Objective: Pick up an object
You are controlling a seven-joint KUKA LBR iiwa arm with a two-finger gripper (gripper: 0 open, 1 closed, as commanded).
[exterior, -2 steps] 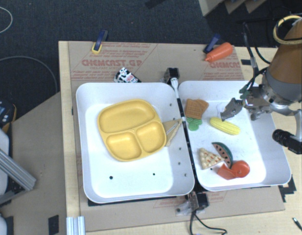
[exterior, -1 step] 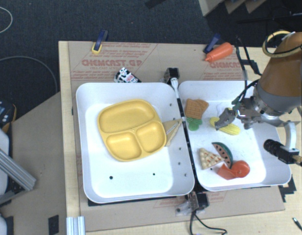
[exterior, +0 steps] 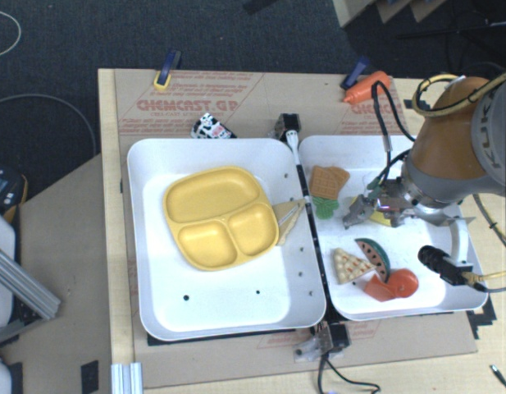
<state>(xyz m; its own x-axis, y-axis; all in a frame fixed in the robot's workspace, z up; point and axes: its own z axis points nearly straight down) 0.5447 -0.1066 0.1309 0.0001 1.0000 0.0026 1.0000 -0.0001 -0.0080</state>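
Observation:
The right bin [exterior: 449,302] holds several toy foods: a tan cracker [exterior: 328,180], a small green piece [exterior: 325,208], a pizza slice [exterior: 348,266], a watermelon slice [exterior: 374,254] and a red piece [exterior: 394,285]. My gripper [exterior: 361,212] hangs low over the middle of this bin, right of the green piece and above the watermelon slice. A small pink and yellow thing [exterior: 387,212] shows just under the wrist; whether it is held I cannot tell. The left bin [exterior: 154,286] carries a yellow divided plate [exterior: 220,217].
A pale yellow utensil [exterior: 287,217] lies against the plate's right edge, near the wall between the bins. On the bench behind the bins sit a black-and-white toy [exterior: 211,127], an orange clamp [exterior: 363,89] and a blue-yellow clamp [exterior: 165,72].

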